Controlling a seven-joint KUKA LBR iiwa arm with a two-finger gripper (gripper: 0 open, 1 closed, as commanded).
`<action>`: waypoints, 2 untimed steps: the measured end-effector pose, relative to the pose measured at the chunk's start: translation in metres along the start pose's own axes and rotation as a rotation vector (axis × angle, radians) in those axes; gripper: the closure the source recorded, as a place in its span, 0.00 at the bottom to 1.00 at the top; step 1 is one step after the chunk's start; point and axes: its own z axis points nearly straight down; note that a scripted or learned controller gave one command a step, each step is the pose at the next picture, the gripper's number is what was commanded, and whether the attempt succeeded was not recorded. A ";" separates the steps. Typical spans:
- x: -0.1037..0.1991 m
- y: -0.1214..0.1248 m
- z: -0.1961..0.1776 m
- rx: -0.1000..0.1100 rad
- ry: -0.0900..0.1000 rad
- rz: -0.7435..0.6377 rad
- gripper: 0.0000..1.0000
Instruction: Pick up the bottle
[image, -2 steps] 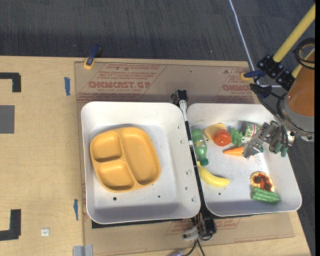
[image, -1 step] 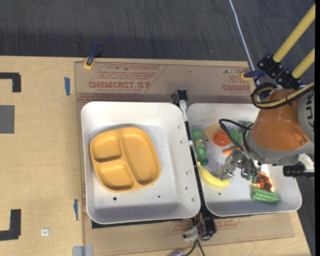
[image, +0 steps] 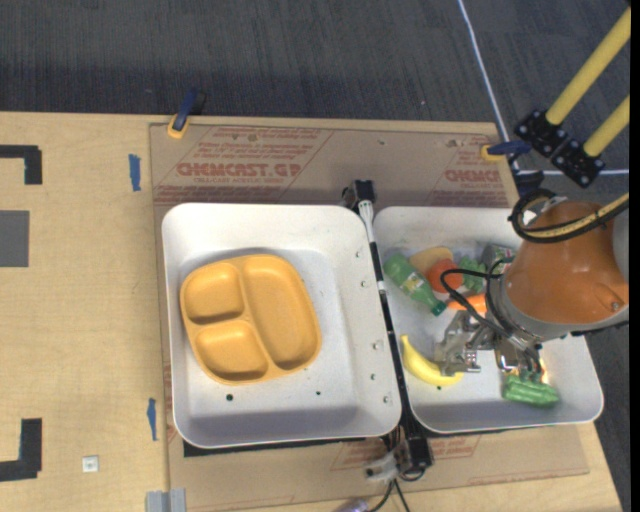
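Currently I see the arm reaching in from the right, its orange band sitting over the right bin. The gripper hangs low in the middle of that bin, just above the upper end of a banana. The metal parts there are small and cluttered, so I cannot tell how the jaws stand, nor whether anything sits between them.

The bottle is green and lies on its side in the upper left part of the right bin, near the divider between the two bins, tilted so its length runs down toward the right. It is apart from the gripper, up and to the left of it, and rests on the bin floor. Just beside it to the right sits an orange-red item, partly hidden by black cable and the arm; I cannot say what it is.

A green vegetable-like object lies near the lower right corner of the same bin, partly under the wrist.

Left bin: a yellow divided plate with three compartments, lying flat near the centre.
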 end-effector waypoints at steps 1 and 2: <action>0.006 -0.002 -0.176 0.000 0.045 -0.178 1.00; 0.008 -0.004 -0.012 -0.005 0.046 -0.383 1.00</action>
